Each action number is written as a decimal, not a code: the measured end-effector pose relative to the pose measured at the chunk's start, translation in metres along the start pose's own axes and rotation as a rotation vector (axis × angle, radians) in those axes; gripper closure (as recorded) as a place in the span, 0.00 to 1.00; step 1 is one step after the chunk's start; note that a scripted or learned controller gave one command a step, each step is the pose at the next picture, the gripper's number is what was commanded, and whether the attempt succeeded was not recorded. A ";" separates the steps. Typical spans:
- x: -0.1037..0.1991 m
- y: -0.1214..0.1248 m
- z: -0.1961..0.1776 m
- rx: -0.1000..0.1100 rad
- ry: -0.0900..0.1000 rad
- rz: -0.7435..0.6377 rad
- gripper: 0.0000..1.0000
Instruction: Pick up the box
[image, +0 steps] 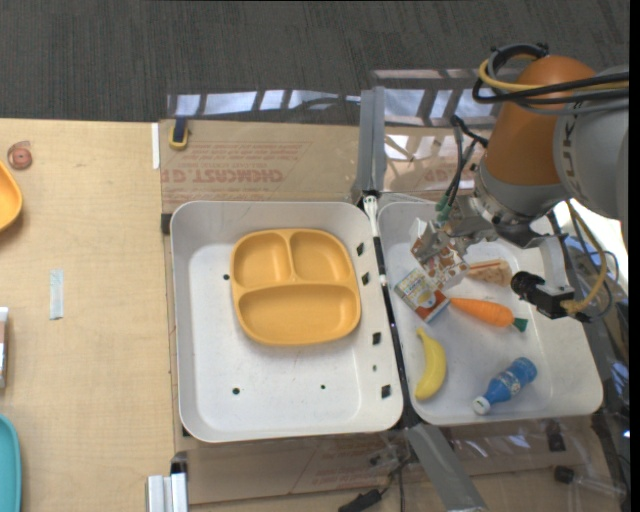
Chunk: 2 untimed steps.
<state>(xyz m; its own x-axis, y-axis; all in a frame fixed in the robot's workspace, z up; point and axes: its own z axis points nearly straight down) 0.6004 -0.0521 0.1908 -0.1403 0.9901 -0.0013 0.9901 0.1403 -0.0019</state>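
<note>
worktop (80, 260), pale wood, far left of the right bin; odd bits at its edge, unrelated to the job.

left bin (200, 400), touching the right bin's left wall: carries a yellow divided plate (296, 285), lying flat, well apart from the box. probably clutter or a drop spot; no part in the pick as far as i can judge.

right bin (570, 390), landmark for the rest. the box (428, 283), a small printed carton, sits in the bin's upper left part, tilted, one end raised toward the gripper. below it, near the bin's left wall, a banana (431, 367). just right of the box, an orange carrot (482, 312), its tip touching or nearly touching the box's lower corner. low in the bin, toward its right, a blue bottle (508, 384) on its side.

gripper (447, 240) over the bin's upper middle, right at the box's top end, arm (545, 120) leaning in from the bin's right. the fingers: cannot tell whether apart or clamped; they blur into the box's print and the cables. the box's tilt suggests it may be lifted or nudged at that end, but a hold is not shown.

judgement: grasp stage. risk: carrot crowds the box, and a grip on a corner could slip.
</note>
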 end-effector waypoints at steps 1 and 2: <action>0.056 -0.054 0.001 0.004 0.000 0.393 1.00; 0.119 -0.108 0.001 0.005 -0.001 0.598 1.00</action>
<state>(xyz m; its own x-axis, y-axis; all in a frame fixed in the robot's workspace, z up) 0.4765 0.0508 0.1901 0.4414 0.8973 -0.0042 0.8973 -0.4414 -0.0055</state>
